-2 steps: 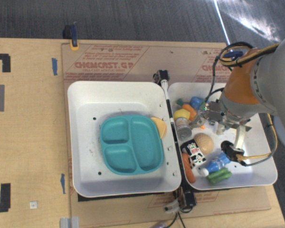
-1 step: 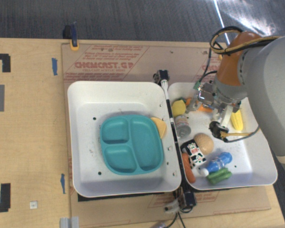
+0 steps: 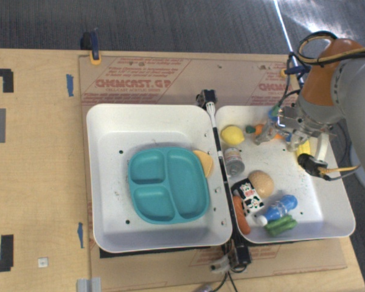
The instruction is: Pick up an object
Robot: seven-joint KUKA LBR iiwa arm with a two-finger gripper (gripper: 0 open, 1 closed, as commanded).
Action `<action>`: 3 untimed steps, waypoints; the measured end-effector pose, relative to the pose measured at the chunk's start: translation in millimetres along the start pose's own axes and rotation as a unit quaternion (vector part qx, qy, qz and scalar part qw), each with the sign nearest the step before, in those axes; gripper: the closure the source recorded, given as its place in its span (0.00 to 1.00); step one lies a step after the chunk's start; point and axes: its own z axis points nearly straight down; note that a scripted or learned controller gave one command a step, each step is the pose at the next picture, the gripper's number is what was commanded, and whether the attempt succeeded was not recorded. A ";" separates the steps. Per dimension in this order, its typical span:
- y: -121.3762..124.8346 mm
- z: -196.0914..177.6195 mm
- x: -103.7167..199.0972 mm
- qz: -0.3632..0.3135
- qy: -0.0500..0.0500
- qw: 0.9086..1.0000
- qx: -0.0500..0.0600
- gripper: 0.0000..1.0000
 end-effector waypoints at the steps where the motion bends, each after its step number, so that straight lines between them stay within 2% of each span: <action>1: -0.6 -9.5 -17.0 0.022 0.007 1.000 -0.001 0.00; 2: -5.1 -5.6 -26.3 -0.075 0.009 0.997 0.001 0.00; 3: 37.6 -34.9 -36.1 -0.177 0.015 0.984 0.012 0.00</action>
